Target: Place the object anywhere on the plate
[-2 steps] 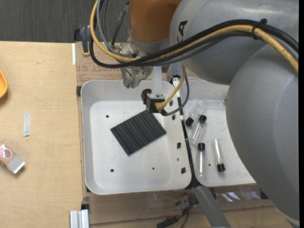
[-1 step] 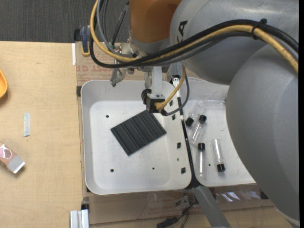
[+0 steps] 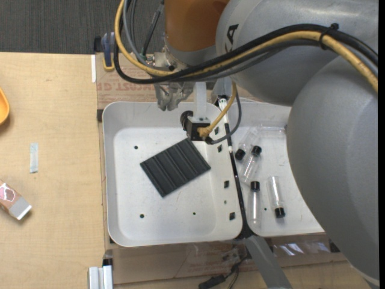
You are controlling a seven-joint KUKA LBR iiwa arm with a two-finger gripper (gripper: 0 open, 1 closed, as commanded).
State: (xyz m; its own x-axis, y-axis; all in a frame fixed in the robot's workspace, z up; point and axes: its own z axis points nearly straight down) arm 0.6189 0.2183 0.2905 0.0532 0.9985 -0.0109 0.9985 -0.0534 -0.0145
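Your object is most likely one of the clear plastic vials with black caps (image 3: pixel 275 194). Several lie loose in the second white bin (image 3: pixel 301 224), off to the arm's side of the gripper (image 3: pixel 170 98) and nearer the camera than it. None of them touches the target.

That target, the dark ribbed rectangular plate (image 3: pixel 175 167), lies flat and turned askew on the floor of the shallow white plastic bin (image 3: pixel 109 161), near the gripper on its camera side. The gripper hangs over that bin's far rim. You cannot tell from this view how far open it is, nor whether it has hold of anything.

So check the grasp first. If it proves empty, go for a vial with room around it: those farther from the gripper seem to lie more apart, while the closest ones look bunched together. Take it across the barrel, not by the cap, and lift clear of the wall between the two bins before crossing.

A round vial will probably roll on a hard slab, so bring it down low over the plate's middle, lay it along the ribs rather than across them, and let go only once it rests there.
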